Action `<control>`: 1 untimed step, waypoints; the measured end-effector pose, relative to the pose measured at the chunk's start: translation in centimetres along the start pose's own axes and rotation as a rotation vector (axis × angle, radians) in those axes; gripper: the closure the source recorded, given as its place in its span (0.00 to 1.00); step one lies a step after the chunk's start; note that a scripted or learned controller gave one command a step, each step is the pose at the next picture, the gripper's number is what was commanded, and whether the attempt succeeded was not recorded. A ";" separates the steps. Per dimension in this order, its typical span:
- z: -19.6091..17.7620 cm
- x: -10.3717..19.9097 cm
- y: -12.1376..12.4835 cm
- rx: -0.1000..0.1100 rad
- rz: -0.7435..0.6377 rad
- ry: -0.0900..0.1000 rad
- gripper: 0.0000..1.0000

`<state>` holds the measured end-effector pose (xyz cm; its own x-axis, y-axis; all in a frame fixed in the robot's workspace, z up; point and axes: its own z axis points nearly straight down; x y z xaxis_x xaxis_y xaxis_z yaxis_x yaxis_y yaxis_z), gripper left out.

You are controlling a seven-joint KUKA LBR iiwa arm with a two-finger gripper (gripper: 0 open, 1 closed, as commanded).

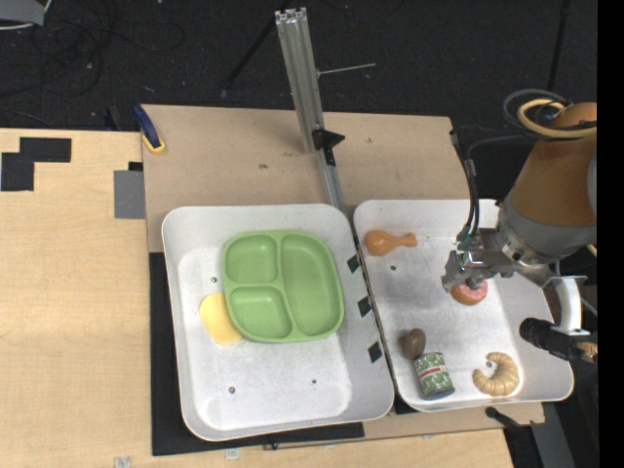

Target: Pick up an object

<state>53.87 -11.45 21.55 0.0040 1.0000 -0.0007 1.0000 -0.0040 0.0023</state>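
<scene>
Objects in the right bin [546, 383], gripper [468, 279] lowered among them.

Nearest are a croissant [496, 374], a green can [432, 375] and a brown lump [414, 341]; farther, a red round piece [471, 293] is seen directly under the gripper (finger state cannot be told), then an orange drumstick-shaped toy [388, 243].

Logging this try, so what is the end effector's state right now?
End effector: low over the red object in the right bin; open or closed cannot be told.
</scene>
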 end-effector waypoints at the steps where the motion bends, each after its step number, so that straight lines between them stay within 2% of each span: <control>1: -4.6 -1.0 0.2 0.000 -0.003 0.000 1.00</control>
<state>54.06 -12.43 26.18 0.0009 1.0000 -0.0011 1.0000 -0.0009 0.0024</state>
